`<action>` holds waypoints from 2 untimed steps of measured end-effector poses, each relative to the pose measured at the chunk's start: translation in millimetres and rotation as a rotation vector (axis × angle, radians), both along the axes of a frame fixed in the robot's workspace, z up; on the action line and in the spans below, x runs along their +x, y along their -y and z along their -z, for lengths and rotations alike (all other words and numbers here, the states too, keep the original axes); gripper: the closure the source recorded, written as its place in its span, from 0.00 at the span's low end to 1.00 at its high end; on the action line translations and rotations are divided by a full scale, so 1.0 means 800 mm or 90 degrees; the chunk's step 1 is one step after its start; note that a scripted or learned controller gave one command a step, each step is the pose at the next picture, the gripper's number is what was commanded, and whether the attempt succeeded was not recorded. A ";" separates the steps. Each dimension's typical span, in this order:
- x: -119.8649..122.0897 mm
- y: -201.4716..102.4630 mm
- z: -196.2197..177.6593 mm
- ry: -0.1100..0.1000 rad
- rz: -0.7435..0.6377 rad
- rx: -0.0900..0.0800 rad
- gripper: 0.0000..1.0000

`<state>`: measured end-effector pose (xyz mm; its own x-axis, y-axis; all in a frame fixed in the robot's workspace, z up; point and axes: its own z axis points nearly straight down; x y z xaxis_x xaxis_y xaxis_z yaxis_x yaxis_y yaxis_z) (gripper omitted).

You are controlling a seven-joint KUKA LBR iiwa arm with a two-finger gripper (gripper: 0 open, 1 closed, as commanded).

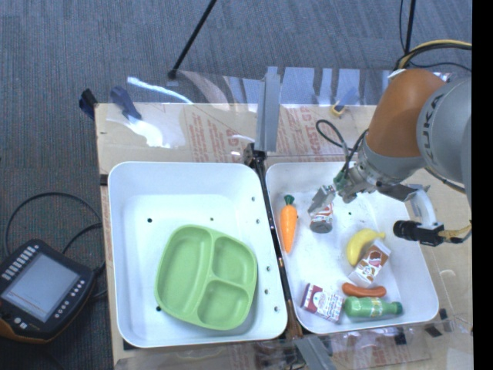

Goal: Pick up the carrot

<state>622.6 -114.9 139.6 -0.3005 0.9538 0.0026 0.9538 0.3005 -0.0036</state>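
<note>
Camera view: we see the hand (326, 200) hovering in the right bin (428, 284), just above a can (321, 220). We cannot tell its state. The carrot (288, 223) lies just left.

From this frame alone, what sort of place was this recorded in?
Probably a robotics lab or test cell, not a kitchen: two white bins on a bench over grey carpet, toy food such as the carrot, a teach pendant on the floor, and the arm's gripper.

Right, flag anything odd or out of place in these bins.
Nothing spilled or damaged. The gripper sits over a small can, beside the carrot rather than above it. The green tray lies askew in the left bin.
</note>
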 end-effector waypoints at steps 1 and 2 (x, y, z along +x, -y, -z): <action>-0.009 -0.011 -0.142 0.003 -0.101 -0.001 0.00; -0.004 0.024 -0.024 0.000 0.087 0.000 0.00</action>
